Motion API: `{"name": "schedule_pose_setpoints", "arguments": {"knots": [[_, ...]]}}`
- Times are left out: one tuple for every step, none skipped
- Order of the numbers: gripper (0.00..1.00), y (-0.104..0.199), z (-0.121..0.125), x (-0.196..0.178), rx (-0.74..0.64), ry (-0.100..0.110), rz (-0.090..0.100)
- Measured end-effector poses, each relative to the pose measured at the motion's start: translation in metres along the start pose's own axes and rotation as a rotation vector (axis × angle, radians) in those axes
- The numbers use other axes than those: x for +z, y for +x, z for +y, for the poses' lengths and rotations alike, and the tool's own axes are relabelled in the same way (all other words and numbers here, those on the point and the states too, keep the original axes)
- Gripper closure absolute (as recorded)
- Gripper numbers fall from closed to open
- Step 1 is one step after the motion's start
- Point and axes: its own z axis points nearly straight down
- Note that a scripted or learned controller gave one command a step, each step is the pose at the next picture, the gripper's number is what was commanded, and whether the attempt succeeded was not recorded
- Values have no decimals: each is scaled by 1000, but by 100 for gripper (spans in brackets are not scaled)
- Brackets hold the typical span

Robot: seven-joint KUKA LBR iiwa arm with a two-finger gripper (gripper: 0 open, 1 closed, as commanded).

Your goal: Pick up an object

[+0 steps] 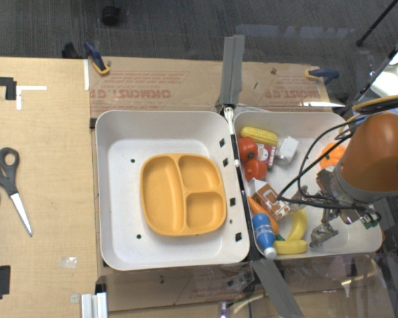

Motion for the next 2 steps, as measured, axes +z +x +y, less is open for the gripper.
{"name": "schedule_pose_setpoints", "arguments": {"knots": [[0, -92, -15, -1, 3, 2, -2], [0, -164, -43, 2, 177, -11, 25]]}}
